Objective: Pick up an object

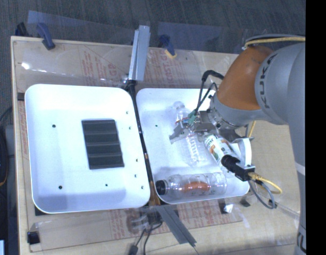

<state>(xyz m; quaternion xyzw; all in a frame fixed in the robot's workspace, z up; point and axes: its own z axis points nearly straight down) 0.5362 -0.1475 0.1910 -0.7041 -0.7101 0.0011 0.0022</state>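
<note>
Jaws were hard to make out, so I could not tell how they stood or if they had hold of anything. They belonged to the gripper (185, 127), which was down low in the right bin (152, 142), near the middle of it. The arm (269, 84) came in from the right side. It was big and grey, with an orange band (242, 84) above the wrist.

Just under the gripper was a clear plastic thing (194, 150). It was see-through and blurry, so it may have been a small bottle or a box. It looked to be right by the gripper tip, but I could not say if they touched. Beside it, to the right, lay a small white bottle (217, 149) with a label, partly under the arm.

Along the front wall of the right bin lay a clear bottle (192, 185) on its side. It had a black cap at its left end and something orange inside.

In the left bin (40, 142) a flat black thing (102, 144) with ridges lay near the middle. It was well apart from the gripper.

Both white bins sat side by side on the bench (72, 57). A yellow cable (266, 184) hung by the arm on the right.
</note>
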